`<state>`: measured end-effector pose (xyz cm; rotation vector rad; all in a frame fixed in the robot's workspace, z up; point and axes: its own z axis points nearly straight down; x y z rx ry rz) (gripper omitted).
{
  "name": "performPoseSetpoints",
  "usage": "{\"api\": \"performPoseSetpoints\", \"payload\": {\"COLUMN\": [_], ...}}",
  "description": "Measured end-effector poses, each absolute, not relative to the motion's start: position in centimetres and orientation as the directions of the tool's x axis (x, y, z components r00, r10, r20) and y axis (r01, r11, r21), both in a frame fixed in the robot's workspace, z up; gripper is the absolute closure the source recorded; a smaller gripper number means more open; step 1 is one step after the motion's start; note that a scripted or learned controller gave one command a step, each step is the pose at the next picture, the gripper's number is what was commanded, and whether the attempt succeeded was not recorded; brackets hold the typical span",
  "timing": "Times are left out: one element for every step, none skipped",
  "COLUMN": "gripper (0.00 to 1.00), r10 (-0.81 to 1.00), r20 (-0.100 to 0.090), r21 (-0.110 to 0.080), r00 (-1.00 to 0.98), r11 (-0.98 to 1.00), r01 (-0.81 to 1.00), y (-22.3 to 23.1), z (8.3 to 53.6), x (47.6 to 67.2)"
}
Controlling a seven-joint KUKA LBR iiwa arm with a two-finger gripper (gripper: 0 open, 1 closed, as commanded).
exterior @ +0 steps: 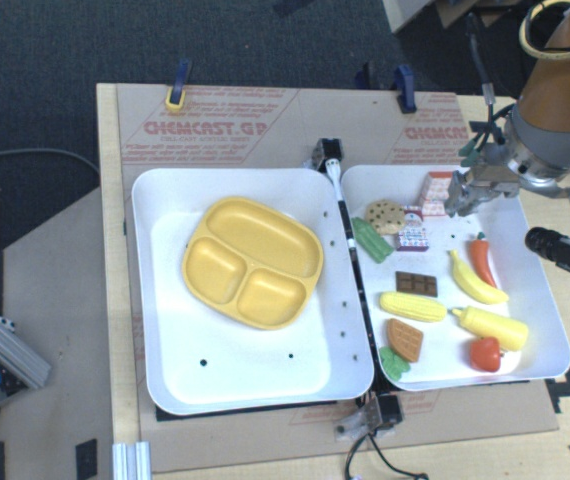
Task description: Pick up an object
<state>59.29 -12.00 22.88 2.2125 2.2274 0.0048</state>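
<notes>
While the arm reached in from the right, a red tomato (pixel 485 353) sat at the near edge of the right bin (pixel 550 313). Just beyond it lay a corn cob (pixel 412 307), a banana (pixel 476 278) and a chocolate bar (pixel 416 284). Farther back was a cookie (pixel 385 214). The yellow plate (pixel 253 261) lay in the left bin (pixel 165 298). The gripper (pixel 462 200) hung over the far side of the right bin; I could not tell how wide it was

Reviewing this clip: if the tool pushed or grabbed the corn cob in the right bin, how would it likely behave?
The corn cob looks rounded and long, so it may roll sideways. Its glossy plastic look suggests light, stiff, possibly slippery.
</notes>
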Motion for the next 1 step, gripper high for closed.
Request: {"api": "performPoseSetpoints", "payload": {"gripper": [1.0], "r10": [1.0], "r20": [0.001], "r21": [0.003], "r00": [-0.006], "r11": [0.006], "r01": [1.0], "y": [-6.08], "z": [22.2], "x": [61.3]}}
